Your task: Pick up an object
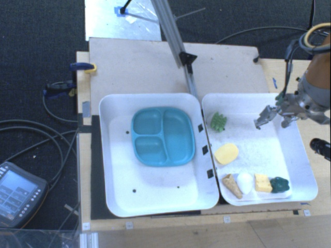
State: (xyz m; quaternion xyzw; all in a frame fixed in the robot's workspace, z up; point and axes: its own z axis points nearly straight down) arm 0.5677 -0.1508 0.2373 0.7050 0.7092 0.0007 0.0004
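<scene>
Surface (155,61): pale, flat board, carrying two shallow white bins side by side.
Left bin (119,190): smooth white plastic with rounded corners, holding one teal divided plate.
Teal divided plate (163,137): glossy, rounded square with three compartments, lying flat toward the bin's upper middle.
Right bin (305,180): same white plastic, its floor looking finely speckled; it is holding six small objects.
Arm (316,81): grey with an orange band, reaching in from the right above the right bin's upper right part.
Gripper (270,116): metallic grey, hanging over the bin's upper area, well apart from every object; its fingers are blurred, so their spread cannot be told.
Yellow lump (227,153): smooth and rounded, lying near the bin's left wall.
Green leafy piece (218,121): bumpy, sitting in the upper left corner.
Tan cone-shaped piece (232,185): textured, lying at the lower left.
White egg-shaped piece (244,182): smooth, just beside the cone.
Yellow block (262,183): squarish, next in that row.
Dark green piece (280,184): lumpy, ending the row at the right.
</scene>
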